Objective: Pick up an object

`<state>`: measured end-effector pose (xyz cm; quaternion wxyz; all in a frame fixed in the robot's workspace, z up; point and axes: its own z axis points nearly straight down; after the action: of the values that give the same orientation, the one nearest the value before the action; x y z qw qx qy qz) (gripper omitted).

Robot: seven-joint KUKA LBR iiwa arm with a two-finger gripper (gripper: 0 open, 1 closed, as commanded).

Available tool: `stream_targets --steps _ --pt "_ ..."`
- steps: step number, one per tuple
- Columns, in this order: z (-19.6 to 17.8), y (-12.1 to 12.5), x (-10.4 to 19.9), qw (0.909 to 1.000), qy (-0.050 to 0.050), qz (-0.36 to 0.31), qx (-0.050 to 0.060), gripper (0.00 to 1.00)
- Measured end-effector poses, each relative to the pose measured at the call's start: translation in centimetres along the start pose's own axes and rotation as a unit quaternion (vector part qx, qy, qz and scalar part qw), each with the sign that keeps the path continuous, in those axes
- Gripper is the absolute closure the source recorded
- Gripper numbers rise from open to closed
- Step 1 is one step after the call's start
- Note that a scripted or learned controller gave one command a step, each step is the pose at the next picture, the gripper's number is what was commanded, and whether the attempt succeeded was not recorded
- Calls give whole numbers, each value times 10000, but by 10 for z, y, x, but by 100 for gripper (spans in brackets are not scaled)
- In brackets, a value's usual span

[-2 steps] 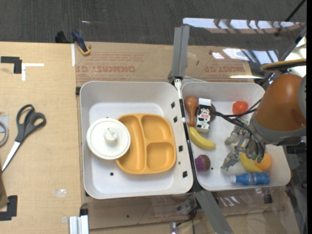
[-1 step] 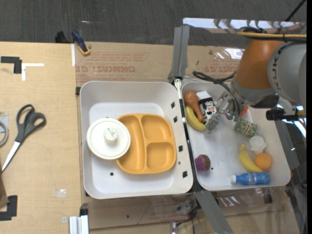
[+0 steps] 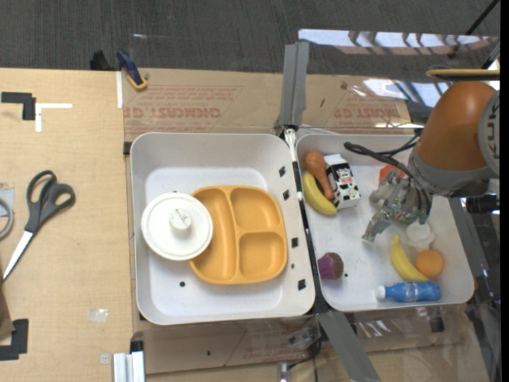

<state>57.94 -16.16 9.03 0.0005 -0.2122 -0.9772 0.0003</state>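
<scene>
Red print on the brown cardboard sheet (image 3: 207,102) behind the bins appears mirrored and cannot be made out with certainty, and "KU" shows on the arm (image 3: 487,126).

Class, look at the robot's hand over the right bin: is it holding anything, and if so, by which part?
Nothing is held. The hand hangs over bare floor of the right bin, with nothing between its fingers; the nearest banana lies apart from it.
</scene>
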Motion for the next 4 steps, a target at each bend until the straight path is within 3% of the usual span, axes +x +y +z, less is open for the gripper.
stream_targets --steps 1,2,3,4 --pt "1 -48 34 9998 44 175 -61 0" --pt "-6 -50 32 9998 23 177 -35 100" --pt "-139 -15 84 9944 13 1053 4 100" --pt "-239 70 96 9839 7 1790 13 100"
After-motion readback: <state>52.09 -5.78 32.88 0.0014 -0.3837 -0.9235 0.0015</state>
